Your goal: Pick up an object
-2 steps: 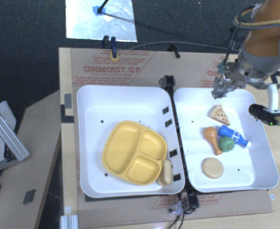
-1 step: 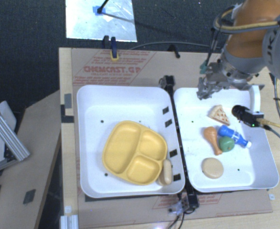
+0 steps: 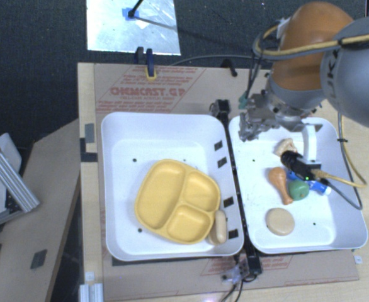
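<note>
The arm's gripper (image 3: 255,126) hangs over the far left corner of the right bin (image 3: 342,228), close to the divider between the two bins; whether it is released or clenched cannot be told from this angle, and nothing shows between its tips. In the right bin, nearer the camera than the gripper, lie a drumstick-shaped toy (image 3: 280,182), a green piece (image 3: 299,190) touching a blue one (image 3: 318,186), a tan shell-like piece (image 3: 285,147) and a round beige biscuit (image 3: 279,221). Left of the right bin, the left bin (image 3: 131,131) holds a yellow divided plate (image 3: 177,200) with a small bread-coloured roll (image 3: 219,226) at its near right edge.
</note>
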Robot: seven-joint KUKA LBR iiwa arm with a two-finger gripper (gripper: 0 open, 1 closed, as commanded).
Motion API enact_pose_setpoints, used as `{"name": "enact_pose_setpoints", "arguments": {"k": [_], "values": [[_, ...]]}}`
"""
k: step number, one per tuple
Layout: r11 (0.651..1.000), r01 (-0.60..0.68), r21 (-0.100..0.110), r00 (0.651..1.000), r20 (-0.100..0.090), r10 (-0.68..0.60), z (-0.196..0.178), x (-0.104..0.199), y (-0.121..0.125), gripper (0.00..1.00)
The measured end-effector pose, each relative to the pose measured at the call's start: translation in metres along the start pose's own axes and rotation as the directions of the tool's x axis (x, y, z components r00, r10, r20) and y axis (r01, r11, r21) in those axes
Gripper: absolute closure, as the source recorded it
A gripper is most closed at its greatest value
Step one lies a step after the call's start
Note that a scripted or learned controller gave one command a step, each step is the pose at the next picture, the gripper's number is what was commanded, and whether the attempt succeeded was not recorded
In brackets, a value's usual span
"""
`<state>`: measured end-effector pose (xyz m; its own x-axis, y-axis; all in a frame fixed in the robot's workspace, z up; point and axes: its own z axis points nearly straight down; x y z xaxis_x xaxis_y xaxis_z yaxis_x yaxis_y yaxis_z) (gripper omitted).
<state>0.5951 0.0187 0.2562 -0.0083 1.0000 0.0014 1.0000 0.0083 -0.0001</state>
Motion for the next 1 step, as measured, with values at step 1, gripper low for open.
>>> {"name": "enact_pose_setpoints", "arguments": {"k": [1], "values": [[1.000,0.002,0.000,1.000,-0.001,-0.002,0.0178,0.0574,-0.0060,1.00]]}}
